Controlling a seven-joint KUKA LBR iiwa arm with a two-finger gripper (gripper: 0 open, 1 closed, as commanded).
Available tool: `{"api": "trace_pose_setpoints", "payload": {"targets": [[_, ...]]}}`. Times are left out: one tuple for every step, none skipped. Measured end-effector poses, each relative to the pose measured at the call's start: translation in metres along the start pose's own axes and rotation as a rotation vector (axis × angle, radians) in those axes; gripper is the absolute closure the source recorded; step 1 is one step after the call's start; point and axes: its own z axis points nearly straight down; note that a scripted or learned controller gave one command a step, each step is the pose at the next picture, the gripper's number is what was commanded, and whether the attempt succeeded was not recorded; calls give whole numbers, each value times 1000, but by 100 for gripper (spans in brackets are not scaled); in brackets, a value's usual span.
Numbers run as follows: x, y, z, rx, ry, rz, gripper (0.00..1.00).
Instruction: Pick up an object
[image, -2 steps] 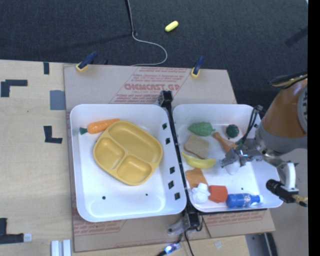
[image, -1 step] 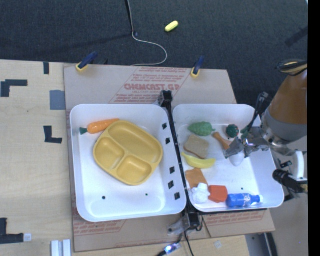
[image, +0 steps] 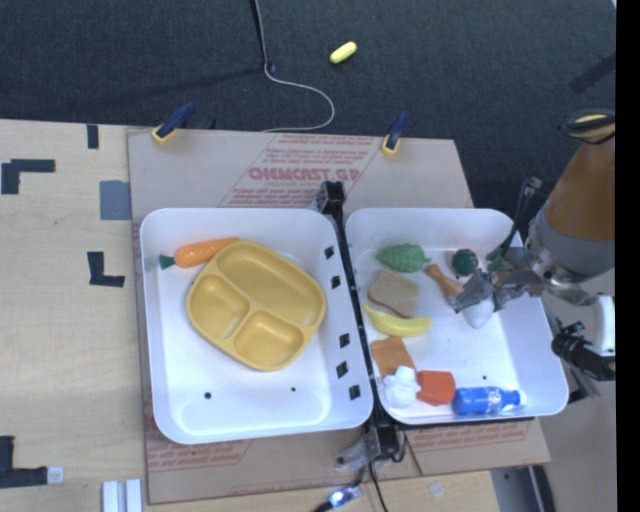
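Two white bins (image: 160, 300), smooth glossy plastic. Yellow divided tray (image: 257, 304) in left bin, plastic with a soft sheen. Carrot (image: 203, 251) at upper left of that bin, shiny orange plastic. Right bin: banana (image: 396, 322) glossy plastic; bread slice (image: 393, 292) matt, rough-looking; blue bottle (image: 485, 401) shiny plastic. Under bins, brown cardboard (image: 290, 175), matt, printed red. Bench (image: 60, 330) pale wood-look, smooth. Top of frame, dark carpet (image: 130, 50), rough cloth-like weave. Arm's orange band (image: 590, 195) smooth, semi-gloss.
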Motion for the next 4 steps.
{"api": "trace_pose_setpoints", "payload": {"targets": [[38, 32, -7, 0, 1, -5, 100], [79, 60, -13, 0, 1, -5, 100], [115, 86, -10, 1, 1, -4, 100], [169, 113, -1, 0, 0, -5, 100]]}}
